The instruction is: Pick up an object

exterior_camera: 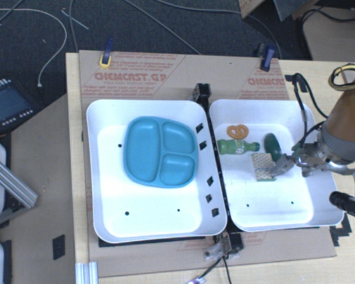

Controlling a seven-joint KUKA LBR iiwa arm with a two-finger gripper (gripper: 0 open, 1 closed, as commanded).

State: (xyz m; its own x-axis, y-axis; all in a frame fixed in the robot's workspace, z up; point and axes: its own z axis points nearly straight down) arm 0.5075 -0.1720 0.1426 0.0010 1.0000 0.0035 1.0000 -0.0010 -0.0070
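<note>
While poised low in the right bin (296, 215), hand (282, 165) touches the patterned card (262, 164) beside the bottle (238, 147); grip state unclear.

Both white bins (106, 158) appear as smooth, glossy plastic. The blue divided plate (161, 151) at centre left appears as matt plastic. The bench board (165, 70) resembles printed cardboard.

Robot arm (346, 129): a rounded orange-brown band is seen above a grey wrist section. Black cables (303, 108) are routed along the arm's side, and a yellow-and-black looped cable (343, 76) is seen near its upper part. The gripper (282, 165) is formed of grey metal parts.
</note>
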